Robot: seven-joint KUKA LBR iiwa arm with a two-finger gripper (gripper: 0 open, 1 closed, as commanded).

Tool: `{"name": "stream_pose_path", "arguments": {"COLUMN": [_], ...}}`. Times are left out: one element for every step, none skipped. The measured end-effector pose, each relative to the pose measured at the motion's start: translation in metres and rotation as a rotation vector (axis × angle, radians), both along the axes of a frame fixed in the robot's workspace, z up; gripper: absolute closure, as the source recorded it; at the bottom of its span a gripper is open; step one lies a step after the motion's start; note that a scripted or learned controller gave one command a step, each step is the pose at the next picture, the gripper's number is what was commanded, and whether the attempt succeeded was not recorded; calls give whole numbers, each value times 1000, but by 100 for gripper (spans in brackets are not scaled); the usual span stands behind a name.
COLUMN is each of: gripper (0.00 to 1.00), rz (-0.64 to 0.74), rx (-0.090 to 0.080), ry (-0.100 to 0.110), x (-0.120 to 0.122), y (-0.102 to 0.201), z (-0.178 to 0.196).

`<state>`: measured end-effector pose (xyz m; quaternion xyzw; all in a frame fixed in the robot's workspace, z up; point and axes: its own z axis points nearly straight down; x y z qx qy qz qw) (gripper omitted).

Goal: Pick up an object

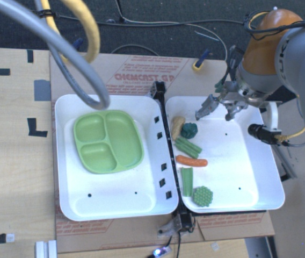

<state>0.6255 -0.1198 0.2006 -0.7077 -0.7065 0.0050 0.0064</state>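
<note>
Five small toy foods lie along the right bin's left side. The hand hovers above that bin's far end, fingers spread wide, holding nothing. The carrot looks light, rigid and smooth, likely slippery; grip across its narrow middle. Neighbouring green pieces lie just beside it.

Grey arm with orange band, entering from about 2 o'clock of the frame. Wrist angled down and toward 8 o'clock. Two-finger gripper at the wrist's end, spread apart, nothing between the fingers. One finger pointing toward 8 o'clock, the other shorter in view, toward 6 o'clock. Black cylindrical fitting at roughly 4 o'clock of the gripper, cable trailing toward 3 o'clock.
</note>
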Motion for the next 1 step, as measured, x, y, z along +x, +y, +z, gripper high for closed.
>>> {"name": "stream_pose_path", "arguments": {"gripper": [0], "rz": [3], "rx": [-2], "ry": [-14], "x": [3], "y": [0], "z": [9]}}
